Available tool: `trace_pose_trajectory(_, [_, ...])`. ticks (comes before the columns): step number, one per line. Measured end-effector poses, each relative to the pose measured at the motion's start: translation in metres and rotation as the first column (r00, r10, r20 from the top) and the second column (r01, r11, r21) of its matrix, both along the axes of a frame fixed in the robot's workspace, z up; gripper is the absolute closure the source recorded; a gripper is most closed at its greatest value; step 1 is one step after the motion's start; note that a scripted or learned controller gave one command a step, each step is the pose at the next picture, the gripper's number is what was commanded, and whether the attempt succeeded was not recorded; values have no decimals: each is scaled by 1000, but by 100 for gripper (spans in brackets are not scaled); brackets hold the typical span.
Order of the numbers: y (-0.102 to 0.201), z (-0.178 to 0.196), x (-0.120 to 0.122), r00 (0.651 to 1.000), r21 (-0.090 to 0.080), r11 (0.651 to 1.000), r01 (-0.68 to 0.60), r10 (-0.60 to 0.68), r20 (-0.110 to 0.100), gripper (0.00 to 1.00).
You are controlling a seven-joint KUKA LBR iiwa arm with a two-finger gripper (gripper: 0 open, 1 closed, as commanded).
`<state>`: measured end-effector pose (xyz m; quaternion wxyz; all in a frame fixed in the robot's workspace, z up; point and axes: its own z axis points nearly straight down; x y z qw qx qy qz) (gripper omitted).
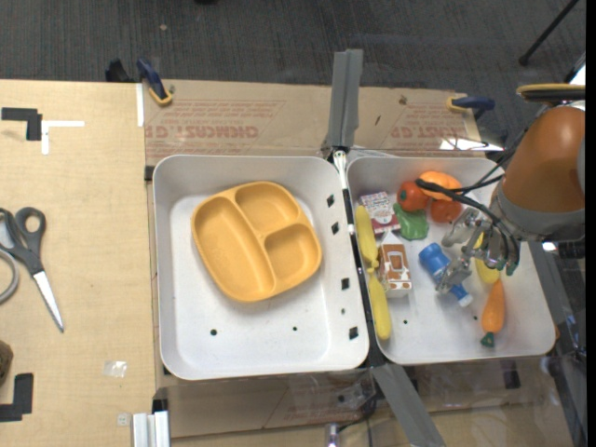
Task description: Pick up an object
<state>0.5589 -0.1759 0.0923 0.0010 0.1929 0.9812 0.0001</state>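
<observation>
Camera view: gripper (463, 266) sits low in the right bin (535, 343), at a blue object (436, 261) beside a carrot (494, 310); whether its claw is spread or pinching cannot be told. Left bin (168, 277) holds a yellow divided plate (256, 240).

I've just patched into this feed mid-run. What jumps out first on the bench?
The big yellow divided plate sits alone in the left bin. The right bin is crowded with small toys: a carrot, a blue bottle, a tomato and two bananas along its left wall. The gripper hangs low over that pile beside the bottle, with the arm's orange band above it.
</observation>
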Motion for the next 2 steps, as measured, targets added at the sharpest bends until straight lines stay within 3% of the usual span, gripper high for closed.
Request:
trace_pose_trajectory(1, [4,0,-37,1000,0,1000,8,-8,-1,0])
trace_pose_trajectory(2, [41,0,-14,999,0,999,52,-52,1,0])
